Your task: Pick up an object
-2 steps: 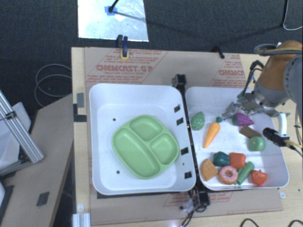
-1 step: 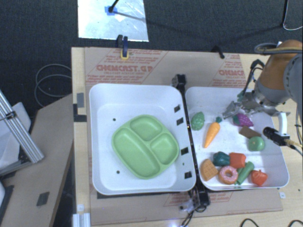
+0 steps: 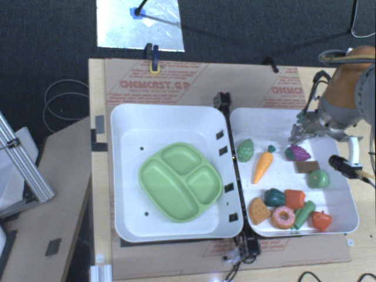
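Observation:
The right bin [image 3: 258,119] holds toy food: a green broccoli [image 3: 245,150], an orange carrot [image 3: 263,165], a purple grape bunch [image 3: 298,153], a brown block [image 3: 307,167], a green ball [image 3: 318,179], a teal piece [image 3: 274,197], a red piece [image 3: 294,198], a waffle-like orange piece [image 3: 258,210], a pink donut [image 3: 284,217], a green pod [image 3: 304,214] and a red pepper [image 3: 321,220]. My gripper [image 3: 298,135] hangs over the bin's upper right, just above and left of the grapes. Nothing shows between its fingers.
The left bin [image 3: 126,128] carries a green divided plate [image 3: 180,181]. A black clamp [image 3: 224,100] sits at the top of the wall between the bins. My arm [image 3: 346,98] comes in from the right.

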You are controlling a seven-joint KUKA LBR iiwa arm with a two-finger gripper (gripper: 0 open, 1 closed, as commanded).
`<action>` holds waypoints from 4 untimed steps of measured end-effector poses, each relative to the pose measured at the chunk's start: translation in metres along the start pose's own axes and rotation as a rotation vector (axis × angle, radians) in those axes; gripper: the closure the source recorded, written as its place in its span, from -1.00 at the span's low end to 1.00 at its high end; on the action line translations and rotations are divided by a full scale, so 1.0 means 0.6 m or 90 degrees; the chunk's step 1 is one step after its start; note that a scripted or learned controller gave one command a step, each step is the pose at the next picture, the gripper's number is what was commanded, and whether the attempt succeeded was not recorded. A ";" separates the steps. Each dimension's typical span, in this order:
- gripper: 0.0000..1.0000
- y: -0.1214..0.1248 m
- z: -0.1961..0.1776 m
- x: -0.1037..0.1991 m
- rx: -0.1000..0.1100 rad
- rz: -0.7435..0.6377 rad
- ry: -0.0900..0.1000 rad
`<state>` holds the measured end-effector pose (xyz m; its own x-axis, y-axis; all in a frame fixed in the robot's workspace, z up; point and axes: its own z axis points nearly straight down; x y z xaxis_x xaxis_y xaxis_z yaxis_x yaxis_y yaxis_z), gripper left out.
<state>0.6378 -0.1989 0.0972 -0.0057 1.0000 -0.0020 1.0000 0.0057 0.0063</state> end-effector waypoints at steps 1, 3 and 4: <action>1.00 -0.009 -0.101 0.006 -0.001 0.001 0.000; 1.00 -0.019 -0.214 0.011 0.001 0.001 0.001; 1.00 -0.057 -0.200 0.088 0.005 -0.001 0.002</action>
<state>0.6026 -0.1459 0.2169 -0.0076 1.0000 0.0014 1.0000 0.0076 -0.0009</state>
